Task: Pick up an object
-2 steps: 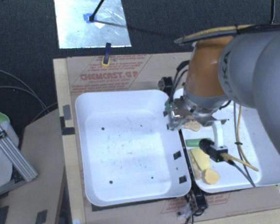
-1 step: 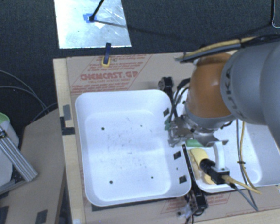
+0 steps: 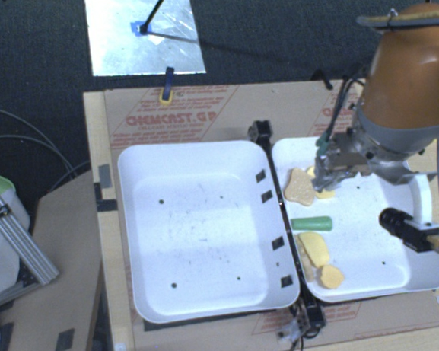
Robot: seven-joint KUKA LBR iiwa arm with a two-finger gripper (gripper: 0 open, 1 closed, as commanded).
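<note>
- Two shallow white bins sit side by side on a desk (image 3: pixel 198 108), seen from above at a slant.
- The left bin (image 3: pixel 201 226) shows a bare white floor from rim to rim.
- The right bin (image 3: pixel 362 235) holds its things along its nine o'clock edge, just beside the black divider (image 3: pixel 281 219); its floor toward three and five o'clock is open.
- A tan, cracker-like piece (image 3: pixel 300 187) lies at the bin's ten o'clock.
- A green cylinder (image 3: pixel 311 223) lies on its side below it.
- A pale yellow piece (image 3: pixel 314 248) and a rounder yellow-orange piece (image 3: pixel 331 276) lie toward seven o'clock.
- The grey and orange arm (image 3: pixel 409 78) reaches in from three o'clock.
- The claw (image 3: pixel 325 181) points down at the cracker's three o'clock edge, over a small yellow bit (image 3: pixel 325 194). I cannot tell how far it is open, or whether it touches anything.
</note>
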